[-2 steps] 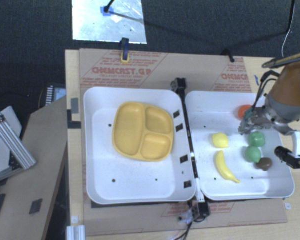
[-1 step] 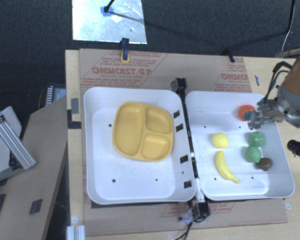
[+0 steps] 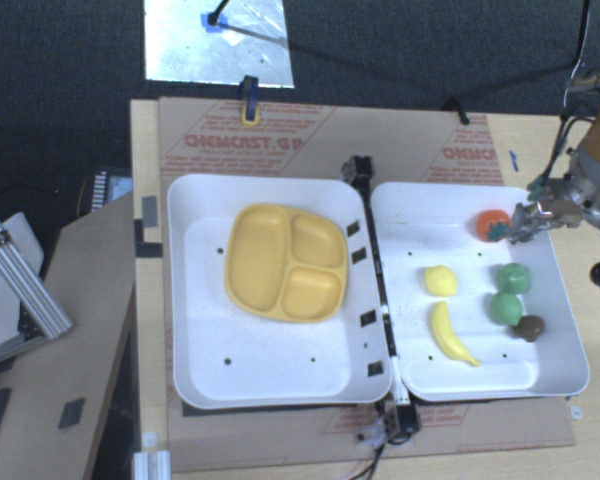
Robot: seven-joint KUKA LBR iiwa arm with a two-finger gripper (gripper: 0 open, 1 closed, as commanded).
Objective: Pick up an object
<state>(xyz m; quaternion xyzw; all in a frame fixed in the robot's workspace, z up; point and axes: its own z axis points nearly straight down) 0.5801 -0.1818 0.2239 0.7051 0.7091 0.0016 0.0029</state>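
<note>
Grey metal gripper point(image 3: 520, 222) sits at the frame's right edge — touching the small red tomato-like fruit point(image 3: 491, 224) in the right white bin point(image 3: 560, 368); whether it grips, I cannot tell.

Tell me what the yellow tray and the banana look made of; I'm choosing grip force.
The tray looks like moulded plastic, smooth and matte: one even yellow, rounded compartment walls, soft sheen. The banana looks like a plastic toy: uniform bright yellow, no spots, slightly glossy. Both are judged by look alone; hardness cannot be told from this view.
</note>
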